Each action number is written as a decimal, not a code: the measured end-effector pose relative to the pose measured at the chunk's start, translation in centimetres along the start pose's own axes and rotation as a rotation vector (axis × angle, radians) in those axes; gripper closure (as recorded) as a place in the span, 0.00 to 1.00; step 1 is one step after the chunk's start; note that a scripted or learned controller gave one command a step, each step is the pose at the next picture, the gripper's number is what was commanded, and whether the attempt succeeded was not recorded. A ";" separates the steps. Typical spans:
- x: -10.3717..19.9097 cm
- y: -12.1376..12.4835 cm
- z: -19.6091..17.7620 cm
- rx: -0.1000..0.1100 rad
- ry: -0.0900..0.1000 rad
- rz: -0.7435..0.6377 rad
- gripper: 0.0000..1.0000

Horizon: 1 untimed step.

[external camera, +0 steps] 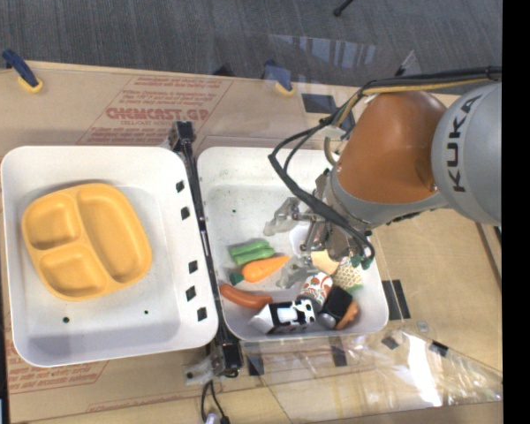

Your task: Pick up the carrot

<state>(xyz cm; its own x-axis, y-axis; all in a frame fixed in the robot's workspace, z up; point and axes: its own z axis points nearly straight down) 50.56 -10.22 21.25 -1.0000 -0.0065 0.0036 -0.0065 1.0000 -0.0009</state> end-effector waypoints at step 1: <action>-0.1 0.4 11.1 -0.001 -0.005 0.137 0.00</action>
